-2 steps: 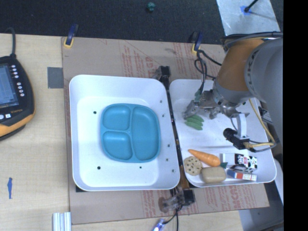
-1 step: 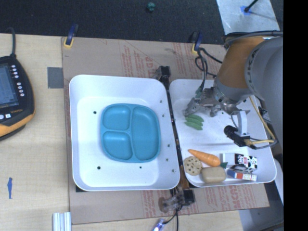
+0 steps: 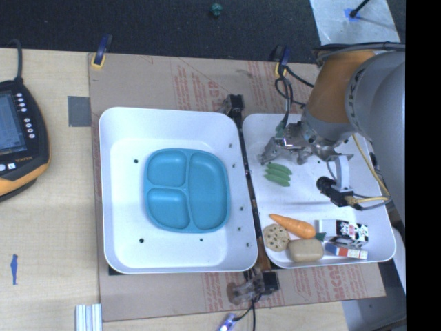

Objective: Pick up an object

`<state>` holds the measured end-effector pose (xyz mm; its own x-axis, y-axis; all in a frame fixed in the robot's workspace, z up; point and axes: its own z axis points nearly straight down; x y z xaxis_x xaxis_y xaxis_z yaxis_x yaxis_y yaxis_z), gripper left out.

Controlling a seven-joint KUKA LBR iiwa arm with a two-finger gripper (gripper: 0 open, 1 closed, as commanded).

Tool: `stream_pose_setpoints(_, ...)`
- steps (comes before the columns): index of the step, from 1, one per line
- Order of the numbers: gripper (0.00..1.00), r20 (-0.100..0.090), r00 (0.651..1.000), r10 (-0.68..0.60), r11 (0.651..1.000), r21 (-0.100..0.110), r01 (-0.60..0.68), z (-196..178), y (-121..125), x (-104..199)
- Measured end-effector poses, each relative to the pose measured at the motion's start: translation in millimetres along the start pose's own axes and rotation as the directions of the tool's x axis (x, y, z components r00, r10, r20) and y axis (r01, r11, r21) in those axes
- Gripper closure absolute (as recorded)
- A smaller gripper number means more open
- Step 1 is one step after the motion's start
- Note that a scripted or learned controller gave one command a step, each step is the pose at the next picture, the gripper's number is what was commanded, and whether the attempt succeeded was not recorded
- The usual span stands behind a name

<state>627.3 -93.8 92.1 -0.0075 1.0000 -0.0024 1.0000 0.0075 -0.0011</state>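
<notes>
My gripper (image 3: 282, 156) hangs over the back part of the right bin (image 3: 313, 205), open, with nothing between its fingers. Just in front of it a green pea pod (image 3: 278, 174) lies on the bin floor. Along the front of that bin are an orange carrot (image 3: 293, 225), a round speckled cookie (image 3: 275, 237), a beige bun-like lump (image 3: 305, 251), a small cow-patterned carton (image 3: 351, 232) and a flat white, red and blue packet (image 3: 344, 252).
The left bin (image 3: 117, 185) holds a blue divided plate (image 3: 186, 189). An orange-edged control pendant (image 3: 17, 140) lies on the bench at far left. The arm's grey and orange body (image 3: 358, 95) looms over the right bin's back right corner.
</notes>
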Motion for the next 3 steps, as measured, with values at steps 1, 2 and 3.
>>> stream_pose_setpoints(1, 0.00, -0.001, 1.000, 0.003, 1.000, 0.004, -0.003, 1, -31, 2)
stream_pose_setpoints(2, 1.00, 0.000, 1.000, 0.003, 1.000, 0.006, -0.003, -9, -31, 1)
stream_pose_setpoints(3, 1.00, -0.003, 1.000, 0.002, 1.000, 0.001, -0.002, -100, -49, 64)
